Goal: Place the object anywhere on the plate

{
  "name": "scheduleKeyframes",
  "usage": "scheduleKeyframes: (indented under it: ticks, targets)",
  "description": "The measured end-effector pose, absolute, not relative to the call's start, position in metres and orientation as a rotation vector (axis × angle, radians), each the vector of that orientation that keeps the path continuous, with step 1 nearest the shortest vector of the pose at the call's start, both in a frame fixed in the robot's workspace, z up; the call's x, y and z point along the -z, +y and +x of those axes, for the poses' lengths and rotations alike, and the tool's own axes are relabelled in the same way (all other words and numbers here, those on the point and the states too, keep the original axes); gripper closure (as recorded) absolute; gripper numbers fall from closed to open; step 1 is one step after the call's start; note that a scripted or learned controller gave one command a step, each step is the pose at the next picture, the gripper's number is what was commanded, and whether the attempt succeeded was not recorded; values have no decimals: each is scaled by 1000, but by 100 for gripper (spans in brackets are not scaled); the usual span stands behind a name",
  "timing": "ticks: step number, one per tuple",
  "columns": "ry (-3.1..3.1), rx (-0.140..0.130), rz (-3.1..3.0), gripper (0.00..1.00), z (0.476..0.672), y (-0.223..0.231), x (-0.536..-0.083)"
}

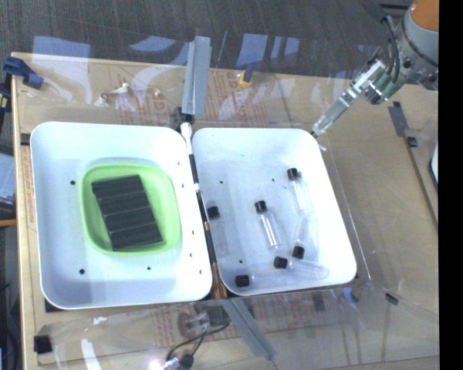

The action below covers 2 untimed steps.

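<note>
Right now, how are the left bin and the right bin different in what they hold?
The left bin holds one green plate with a dark ribbed block on it; the right bin holds several small clear vials with black caps, scattered loose. The left bin's contents sit centred; the right bin's lie mostly toward its lower half. Both bins are shallow, white and rounded.

Plate point(91, 206) top blocked — dark block point(126, 212) (centre); green rim free.

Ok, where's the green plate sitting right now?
In the camera view the green plate lies in the middle of the left bin, with a dark ribbed block resting on it.
</note>
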State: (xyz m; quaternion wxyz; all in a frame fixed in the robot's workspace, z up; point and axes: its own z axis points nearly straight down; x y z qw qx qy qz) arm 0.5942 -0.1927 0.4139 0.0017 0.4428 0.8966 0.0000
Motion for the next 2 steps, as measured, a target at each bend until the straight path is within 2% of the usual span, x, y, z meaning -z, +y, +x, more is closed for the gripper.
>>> scheduleKeyframes:
  ticks: [1, 2]
  targets:
    - [2825, -2, 1371, 0, 598, -209, -443]
    - [2913, -2, 1158, 0, 618, -208, -444]
